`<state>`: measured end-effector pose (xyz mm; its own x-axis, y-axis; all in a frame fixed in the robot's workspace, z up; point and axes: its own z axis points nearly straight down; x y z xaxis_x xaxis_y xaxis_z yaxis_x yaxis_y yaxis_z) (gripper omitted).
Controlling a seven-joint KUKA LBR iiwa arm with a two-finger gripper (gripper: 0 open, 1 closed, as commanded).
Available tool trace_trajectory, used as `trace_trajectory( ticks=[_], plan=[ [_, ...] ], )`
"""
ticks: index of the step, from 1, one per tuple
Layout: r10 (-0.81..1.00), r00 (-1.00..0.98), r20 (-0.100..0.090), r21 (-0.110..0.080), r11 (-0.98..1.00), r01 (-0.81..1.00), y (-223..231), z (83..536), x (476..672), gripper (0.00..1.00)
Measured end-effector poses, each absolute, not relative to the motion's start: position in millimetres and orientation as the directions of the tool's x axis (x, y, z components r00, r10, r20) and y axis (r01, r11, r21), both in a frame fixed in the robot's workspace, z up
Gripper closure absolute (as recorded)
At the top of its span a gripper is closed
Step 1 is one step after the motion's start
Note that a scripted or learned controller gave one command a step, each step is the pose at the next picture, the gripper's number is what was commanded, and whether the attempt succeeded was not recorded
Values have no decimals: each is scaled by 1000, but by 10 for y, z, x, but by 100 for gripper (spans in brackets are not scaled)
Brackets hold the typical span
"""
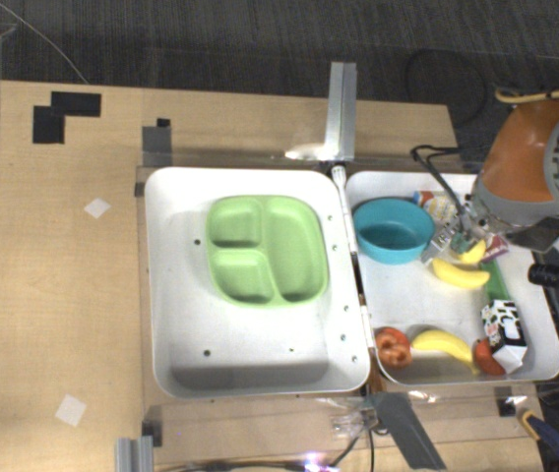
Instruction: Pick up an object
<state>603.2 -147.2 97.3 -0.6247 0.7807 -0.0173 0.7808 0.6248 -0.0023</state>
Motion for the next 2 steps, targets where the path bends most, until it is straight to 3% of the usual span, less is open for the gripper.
trace_trajectory(
  ticks=[1, 2],
  plan=[
    [780, -625, -17, -3, 626, 780, -1474, 970, 6029, 0],
    [828, -561, -10, 2, 561, 828, -1360, 876, 6039, 0]
  ],
)
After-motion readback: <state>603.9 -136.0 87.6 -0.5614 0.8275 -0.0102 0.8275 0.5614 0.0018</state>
